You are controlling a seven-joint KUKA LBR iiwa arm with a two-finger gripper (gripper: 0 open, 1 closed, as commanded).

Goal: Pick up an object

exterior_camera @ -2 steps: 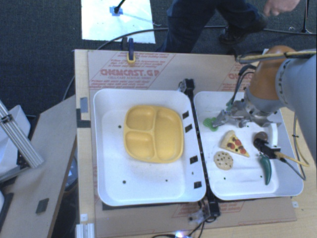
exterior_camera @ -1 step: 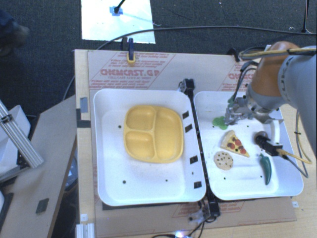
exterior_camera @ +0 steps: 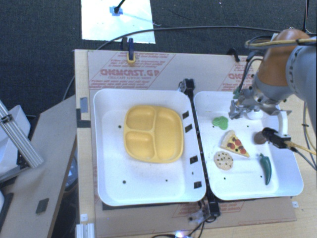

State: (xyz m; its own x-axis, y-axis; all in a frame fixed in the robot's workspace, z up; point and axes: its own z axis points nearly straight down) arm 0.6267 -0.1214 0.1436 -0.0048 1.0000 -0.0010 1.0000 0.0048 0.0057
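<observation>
Landmark: you can take the pizza slice (exterior_camera: pixel 235 144) as your reference; it lies flat near the middle of the right bin (exterior_camera: pixel 287 185), its point toward the bin's right wall.
Arm: you see the arm (exterior_camera: pixel 285 68) reaching in from the right, well above the pizza slice, its orange band over the right bin's far edge.
Gripper: you find the gripper (exterior_camera: pixel 238 108) above and just behind the pizza slice, low over the far part of the right bin; you cannot tell from this angle how it is set, and no object is visible in its grasp.
Green piece: you see a small leafy green piece (exterior_camera: pixel 220 122) just up and left of the pizza slice, close below the gripper, apart from it as far as you can judge.
Cookie: the cookie (exterior_camera: pixel 223 160) lies just below and left of the pizza slice, near but not touching it.
Green pepper: the green pepper (exterior_camera: pixel 266 168) lies to the lower right of the pizza slice, lengthwise toward the bin's near edge.
Brown piece: a small brown piece (exterior_camera: pixel 259 138) sits right of the pizza slice, partly hidden by black hardware on the arm.
Left bin: the left bin (exterior_camera: pixel 111 182) sits well left of the pizza slice, beyond the wall where the two bins meet.
Yellow plate: the yellow divided plate (exterior_camera: pixel 153 134) rests in the middle of the left bin, well apart from the pizza slice.
Bench: the bench (exterior_camera: pixel 148 68) carries both bins, with red lettering on it behind the pizza slice.
</observation>
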